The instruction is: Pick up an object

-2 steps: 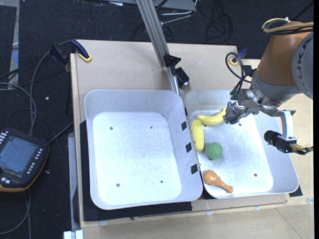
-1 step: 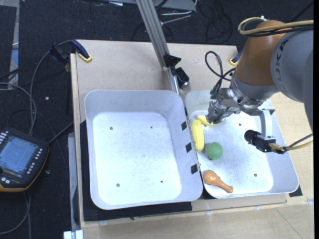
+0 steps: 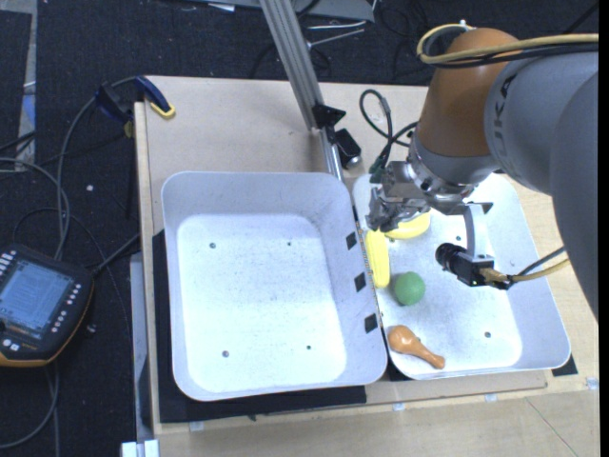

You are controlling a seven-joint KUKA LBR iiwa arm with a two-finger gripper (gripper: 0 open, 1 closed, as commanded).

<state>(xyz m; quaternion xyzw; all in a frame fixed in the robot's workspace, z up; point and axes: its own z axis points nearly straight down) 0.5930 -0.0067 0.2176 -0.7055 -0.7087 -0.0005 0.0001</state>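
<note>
My gripper (image 3: 383, 213) is low in the right bin (image 3: 533, 341), near its left wall. It sits directly over the top end of a long yellow object (image 3: 379, 260) that lies along that wall. A second yellow piece (image 3: 413, 227) pokes out from under the wrist just to the right. A green ball (image 3: 409, 288) rests below the gripper, apart from it. An orange gourd-shaped object (image 3: 416, 344) lies near the bin's front left corner. The wrist hides the contact point between the gripper and the yellow objects.
The left bin (image 3: 190, 217) stands beside the right one, sharing a raised middle wall with black clips (image 3: 360, 280). A metal post (image 3: 295, 55) slants up behind the bins. A black cable plug (image 3: 459, 263) hangs off the wrist over the right bin.
</note>
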